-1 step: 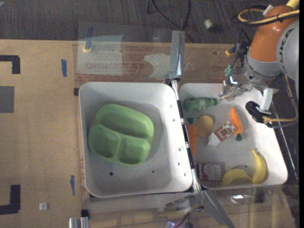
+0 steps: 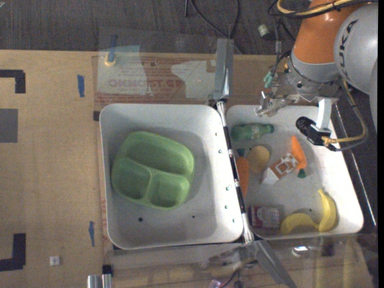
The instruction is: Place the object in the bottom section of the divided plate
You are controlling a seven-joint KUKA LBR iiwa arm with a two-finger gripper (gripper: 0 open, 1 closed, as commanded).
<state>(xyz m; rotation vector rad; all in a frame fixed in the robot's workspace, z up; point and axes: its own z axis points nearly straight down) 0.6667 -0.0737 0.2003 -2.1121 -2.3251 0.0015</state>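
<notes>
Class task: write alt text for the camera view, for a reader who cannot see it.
A green divided plate sits in the left bin; the right bin holds toy food, including a banana and carrot. The claw is above the right bin's far edge.

Evenly and fairly brightly lit from above. Soft shadow along the left wall of the left bin [image 2: 120, 179]. Pale glare on the clear sheet [image 2: 156, 71] at the bench's [image 2: 48, 179] far edge. Slightly soft focus throughout, grainy.
</notes>
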